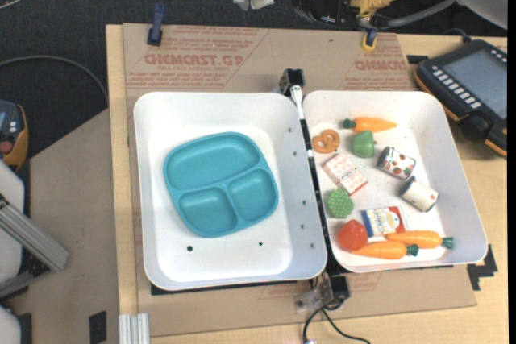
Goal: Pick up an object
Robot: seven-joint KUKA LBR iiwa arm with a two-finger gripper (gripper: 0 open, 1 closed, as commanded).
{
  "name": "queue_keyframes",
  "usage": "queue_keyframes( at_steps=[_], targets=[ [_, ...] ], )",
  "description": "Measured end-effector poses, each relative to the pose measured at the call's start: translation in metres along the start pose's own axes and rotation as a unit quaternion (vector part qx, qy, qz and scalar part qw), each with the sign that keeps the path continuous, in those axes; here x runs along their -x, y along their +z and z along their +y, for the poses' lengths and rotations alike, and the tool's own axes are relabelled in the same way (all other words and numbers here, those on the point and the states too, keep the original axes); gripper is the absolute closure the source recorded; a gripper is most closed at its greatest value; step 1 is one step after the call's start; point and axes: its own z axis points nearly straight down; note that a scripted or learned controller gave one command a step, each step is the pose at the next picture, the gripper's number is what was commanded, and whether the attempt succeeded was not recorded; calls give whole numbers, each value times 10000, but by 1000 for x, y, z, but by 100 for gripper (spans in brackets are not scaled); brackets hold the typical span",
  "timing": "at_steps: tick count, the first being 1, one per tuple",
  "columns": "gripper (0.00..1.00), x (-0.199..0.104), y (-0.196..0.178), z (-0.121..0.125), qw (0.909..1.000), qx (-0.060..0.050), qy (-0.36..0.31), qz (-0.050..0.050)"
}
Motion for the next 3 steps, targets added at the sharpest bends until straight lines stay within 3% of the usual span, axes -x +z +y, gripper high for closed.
queue_keyframes(
  at_steps=[1, 2, 3],
  targets=[
    [100, 47, 106, -101, 9999, -134, 29, -40],
    [100, 104, 187, -113, 9999, -116, 42, -39],
    [100, 100, 172, -111, 10000, -47, 9, -14]
  ],
)
